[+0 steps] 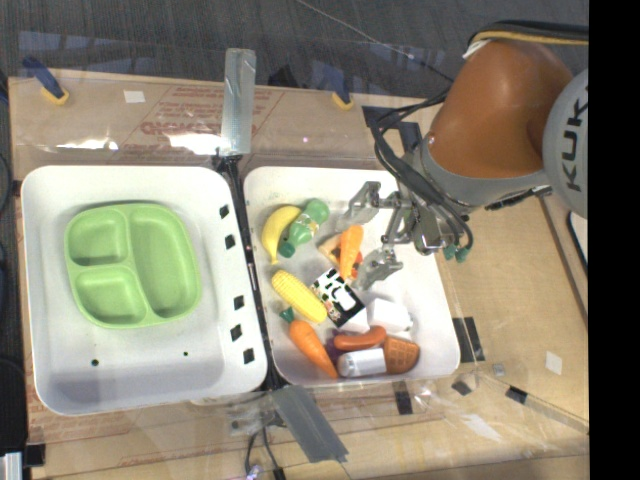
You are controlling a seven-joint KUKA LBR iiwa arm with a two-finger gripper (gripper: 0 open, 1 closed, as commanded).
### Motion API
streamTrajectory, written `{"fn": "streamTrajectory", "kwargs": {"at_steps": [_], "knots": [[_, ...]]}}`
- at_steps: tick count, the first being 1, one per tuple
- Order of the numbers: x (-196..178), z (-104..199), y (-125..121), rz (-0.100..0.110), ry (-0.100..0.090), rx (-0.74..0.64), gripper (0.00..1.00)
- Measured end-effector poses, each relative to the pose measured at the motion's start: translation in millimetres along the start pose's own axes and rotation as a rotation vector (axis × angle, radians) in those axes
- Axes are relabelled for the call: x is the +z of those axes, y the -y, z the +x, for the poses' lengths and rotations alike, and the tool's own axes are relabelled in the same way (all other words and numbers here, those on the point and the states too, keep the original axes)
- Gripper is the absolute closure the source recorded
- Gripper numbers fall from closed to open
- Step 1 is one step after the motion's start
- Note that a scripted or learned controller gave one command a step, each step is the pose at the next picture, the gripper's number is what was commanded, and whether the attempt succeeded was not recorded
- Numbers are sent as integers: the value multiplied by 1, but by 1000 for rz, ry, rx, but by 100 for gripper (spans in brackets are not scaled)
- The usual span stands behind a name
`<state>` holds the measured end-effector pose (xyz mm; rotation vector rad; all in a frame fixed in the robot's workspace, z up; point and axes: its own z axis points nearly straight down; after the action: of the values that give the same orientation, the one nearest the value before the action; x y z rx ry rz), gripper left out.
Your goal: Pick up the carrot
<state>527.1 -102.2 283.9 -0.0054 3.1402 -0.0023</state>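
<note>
Carrot, orange tapered plastic point(350, 250), lies just beside our open, empty hand point(375, 236); closing could catch its crowded neighbours instead.

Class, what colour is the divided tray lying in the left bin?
The divided tray is light green, seen clearly in the camera view against the white left bin.

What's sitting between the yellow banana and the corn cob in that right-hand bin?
In the camera view, bare white bin floor separates the banana from the corn cob. A green toy rests against the banana's right side, not between them.
</note>
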Motion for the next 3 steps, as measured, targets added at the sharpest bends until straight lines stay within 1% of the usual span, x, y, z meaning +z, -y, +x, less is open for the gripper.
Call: {"fn": "streamTrajectory", "kwargs": {"at_steps": [1, 2, 3], "knots": [[68, -71, 39, -2, -8, 8, 0], [164, -120, 63, -2, 7, -56, 0], [170, -80, 56, 7, 53, 219, 0]]}}
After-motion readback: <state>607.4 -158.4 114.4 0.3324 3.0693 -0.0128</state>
